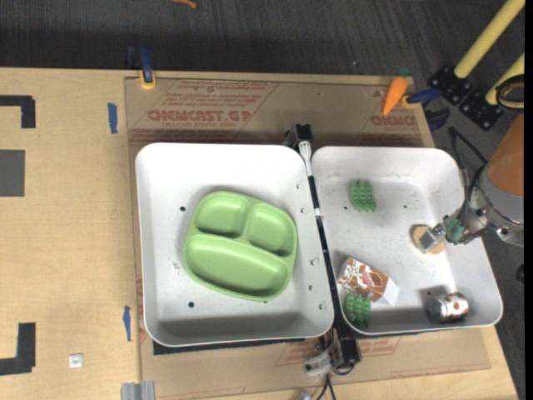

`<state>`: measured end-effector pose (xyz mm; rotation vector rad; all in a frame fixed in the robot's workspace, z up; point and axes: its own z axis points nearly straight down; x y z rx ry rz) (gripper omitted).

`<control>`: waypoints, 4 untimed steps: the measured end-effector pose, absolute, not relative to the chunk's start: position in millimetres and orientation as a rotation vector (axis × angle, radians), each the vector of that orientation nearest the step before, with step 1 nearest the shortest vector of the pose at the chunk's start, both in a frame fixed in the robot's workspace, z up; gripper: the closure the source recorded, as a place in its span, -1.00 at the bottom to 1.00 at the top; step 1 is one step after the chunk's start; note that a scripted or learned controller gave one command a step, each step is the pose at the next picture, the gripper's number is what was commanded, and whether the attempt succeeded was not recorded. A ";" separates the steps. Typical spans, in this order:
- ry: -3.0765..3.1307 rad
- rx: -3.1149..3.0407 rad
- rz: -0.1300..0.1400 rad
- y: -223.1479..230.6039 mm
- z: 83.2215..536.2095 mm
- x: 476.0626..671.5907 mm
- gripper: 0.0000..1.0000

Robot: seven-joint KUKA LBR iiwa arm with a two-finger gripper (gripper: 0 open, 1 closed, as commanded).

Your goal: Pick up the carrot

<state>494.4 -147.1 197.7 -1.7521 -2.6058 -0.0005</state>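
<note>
The carrot [394, 97] is small and orange with a green top. It lies on the brown board just behind the right bin's far rim, outside both bins. My gripper [433, 237] is low inside the right bin [400, 158], near its right wall and well to the front of the carrot. A small tan and grey shape sits at the gripper's tip, and I cannot make out what it is. The arm with its orange band [510, 167] comes in from the right edge.
The right bin holds a green block [362, 196] at the back, another green block [358, 307] and a printed packet [367, 281] at the front, and a silver can [447, 307] at the front right. A green divided plate [241, 243] lies in the left bin [158, 223]. A yellow pole [491, 30] crosses the back right.
</note>
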 end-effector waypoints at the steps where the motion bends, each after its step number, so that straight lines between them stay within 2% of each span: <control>1: -2.643 -1.696 0.000 -185.8 174.1 479.3 1.00; 2: -2.850 -1.335 0.001 -224.2 214.5 480.1 1.00; 3: -2.882 -1.252 -0.001 -141.4 226.0 488.7 1.00; 4: -2.791 -1.444 0.000 -223.9 173.7 479.5 1.00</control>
